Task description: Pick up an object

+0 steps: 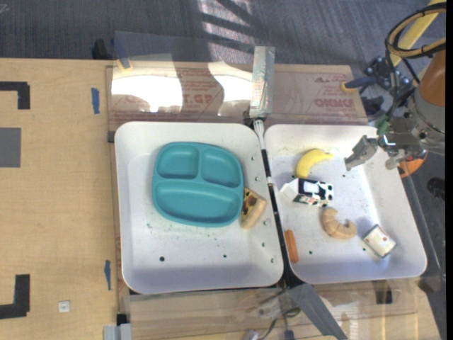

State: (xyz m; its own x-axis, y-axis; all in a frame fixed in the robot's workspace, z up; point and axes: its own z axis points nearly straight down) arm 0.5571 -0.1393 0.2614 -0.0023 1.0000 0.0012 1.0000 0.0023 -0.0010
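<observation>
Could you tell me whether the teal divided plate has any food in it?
Empty: the teal plate shows bare compartments; a sandwich piece lies beside its right edge.

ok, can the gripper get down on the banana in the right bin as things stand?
Probably yes. The gripper hangs over the right bin's upper right part, and the banana lies just to the camera view's left of it, with nothing on top. The black-and-white toy sits close below it but apart.

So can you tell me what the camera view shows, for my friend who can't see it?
A robot arm's end effector hovers open over the right white bin, which holds a banana, a toy cow, a croissant, a carrot and a small white block. The left bin holds a teal divided plate with a pizza slice beside it.
</observation>
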